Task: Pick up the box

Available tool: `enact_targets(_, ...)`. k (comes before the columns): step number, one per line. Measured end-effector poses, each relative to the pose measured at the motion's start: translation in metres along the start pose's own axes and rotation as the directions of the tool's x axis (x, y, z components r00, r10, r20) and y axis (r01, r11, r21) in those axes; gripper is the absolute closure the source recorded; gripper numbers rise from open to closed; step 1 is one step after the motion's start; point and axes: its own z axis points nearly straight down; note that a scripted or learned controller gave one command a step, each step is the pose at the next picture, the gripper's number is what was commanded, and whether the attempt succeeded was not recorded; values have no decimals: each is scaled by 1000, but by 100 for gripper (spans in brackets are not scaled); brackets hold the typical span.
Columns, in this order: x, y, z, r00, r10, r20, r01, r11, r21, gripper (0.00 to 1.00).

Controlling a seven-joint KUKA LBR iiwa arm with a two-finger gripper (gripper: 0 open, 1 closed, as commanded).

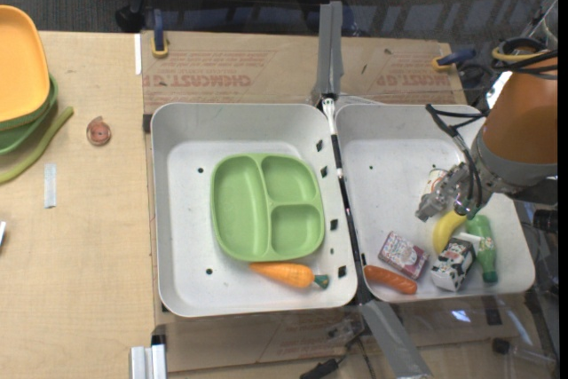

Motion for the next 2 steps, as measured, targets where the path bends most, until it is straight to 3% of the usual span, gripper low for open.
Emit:
enact_targets(1,0,0,0,1000,0,0,0,1000,0,0)
enact_targets(2,4,-12,-11,999,48,-1,-48,999,0,0)
